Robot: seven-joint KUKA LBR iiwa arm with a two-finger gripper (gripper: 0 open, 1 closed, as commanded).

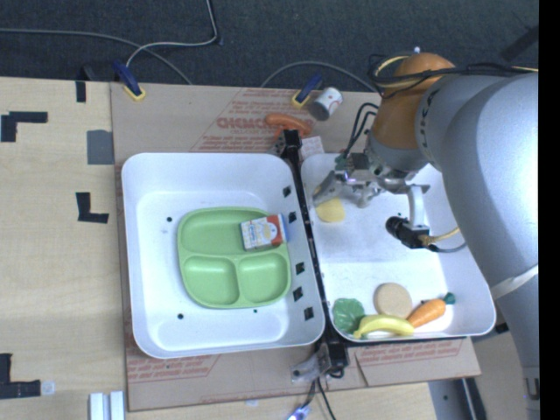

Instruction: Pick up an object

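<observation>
A brown cardboard sheet lies under two shallow white plastic bins; blue clamps hold its far edge.

The worktop carries a brown cardboard sheet; on it sit 2 white bins side by side, touching.

Arm: broad, smooth housing in light grey with a soft sheen, rounded like a cylinder. Orange band sits just beyond the grey housing, on the wrist side, glossy and dome-shaped (colour closer to amber under this light). Beyond the band, the gripper assembly is small, metallic grey and black, with angular parts. Thin black cables loop around the band. A black fitting hangs just below the band, with a yellowish lead trailing from it.
</observation>
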